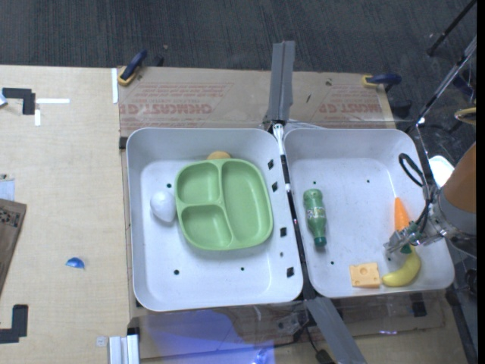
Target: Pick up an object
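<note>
The banana (402,272) lies in the near right corner of the right bin (345,158), curved and yellow, with a wedge of cheese (365,274) just beside it on its left. The claw (404,240) hangs right above the banana's upper end, near enough that I can't say whether they touch; nothing shows between its tips, and from here I cannot tell whether it is open or closed. An orange carrot (401,212) lies along the bin's right wall just behind the claw. Farther left in the same bin, well apart from the claw, a green bottle (314,215) lies on its side.

The left bin (144,226) holds a green divided tray (224,202), a white ball (162,205) touching its left edge and something orange (219,155) peeking from behind its far edge.

Both bins sit on a pale wooden bench (61,188), with printed cardboard (189,101) behind them, blue clamps (133,65) at its corners, and dark carpet (189,14) beyond.
</note>
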You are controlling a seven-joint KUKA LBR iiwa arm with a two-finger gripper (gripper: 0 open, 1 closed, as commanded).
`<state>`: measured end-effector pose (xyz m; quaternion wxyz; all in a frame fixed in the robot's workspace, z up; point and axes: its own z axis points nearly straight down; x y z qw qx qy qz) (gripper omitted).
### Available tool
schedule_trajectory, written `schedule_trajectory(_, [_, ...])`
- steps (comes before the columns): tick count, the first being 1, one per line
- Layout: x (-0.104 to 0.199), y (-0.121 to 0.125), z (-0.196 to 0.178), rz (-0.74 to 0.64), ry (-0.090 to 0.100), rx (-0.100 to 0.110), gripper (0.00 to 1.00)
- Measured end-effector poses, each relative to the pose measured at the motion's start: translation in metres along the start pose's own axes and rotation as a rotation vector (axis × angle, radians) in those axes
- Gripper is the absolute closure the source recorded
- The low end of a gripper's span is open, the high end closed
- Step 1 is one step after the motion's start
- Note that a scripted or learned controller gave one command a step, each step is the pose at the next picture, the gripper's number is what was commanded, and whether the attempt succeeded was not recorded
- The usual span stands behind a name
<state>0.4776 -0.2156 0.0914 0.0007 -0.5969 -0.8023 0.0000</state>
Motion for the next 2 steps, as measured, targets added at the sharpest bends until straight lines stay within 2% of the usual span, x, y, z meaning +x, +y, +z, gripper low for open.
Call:
schedule_trajectory(1, [0.043,0.074,0.000,0.020,-0.002,-0.001,1.00])
schedule_trajectory(2, [0.136,0.129,-0.100,0.096,-0.002,0.000,1.00])
